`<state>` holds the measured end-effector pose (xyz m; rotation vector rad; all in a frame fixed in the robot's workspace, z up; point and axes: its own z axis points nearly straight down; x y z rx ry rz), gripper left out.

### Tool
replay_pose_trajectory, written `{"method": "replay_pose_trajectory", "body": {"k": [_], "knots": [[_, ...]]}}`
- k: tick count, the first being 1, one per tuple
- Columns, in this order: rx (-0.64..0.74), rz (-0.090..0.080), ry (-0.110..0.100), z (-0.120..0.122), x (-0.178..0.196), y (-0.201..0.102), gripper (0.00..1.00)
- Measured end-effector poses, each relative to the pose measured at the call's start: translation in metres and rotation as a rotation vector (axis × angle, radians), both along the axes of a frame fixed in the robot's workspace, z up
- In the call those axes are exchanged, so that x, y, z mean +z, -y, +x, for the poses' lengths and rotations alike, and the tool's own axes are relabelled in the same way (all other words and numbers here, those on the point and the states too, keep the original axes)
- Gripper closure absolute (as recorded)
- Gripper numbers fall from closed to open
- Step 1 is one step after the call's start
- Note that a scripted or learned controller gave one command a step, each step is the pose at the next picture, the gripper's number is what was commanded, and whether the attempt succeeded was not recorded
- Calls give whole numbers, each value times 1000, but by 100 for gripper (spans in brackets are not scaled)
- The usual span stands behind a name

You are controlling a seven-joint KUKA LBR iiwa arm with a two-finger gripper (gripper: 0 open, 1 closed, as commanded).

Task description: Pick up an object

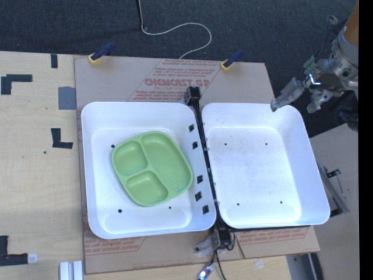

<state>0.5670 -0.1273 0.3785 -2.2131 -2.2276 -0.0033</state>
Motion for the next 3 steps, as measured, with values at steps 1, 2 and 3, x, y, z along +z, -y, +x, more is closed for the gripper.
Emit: {"method": "replay_pose_trajectory", "body": {"k": [1,2,3], "knots": [[6,0,11,-58,113,-89,0],[0,-2,-10,-75,34,-149,0],[2,-3,-8,-85,-23,-228,0]]}}
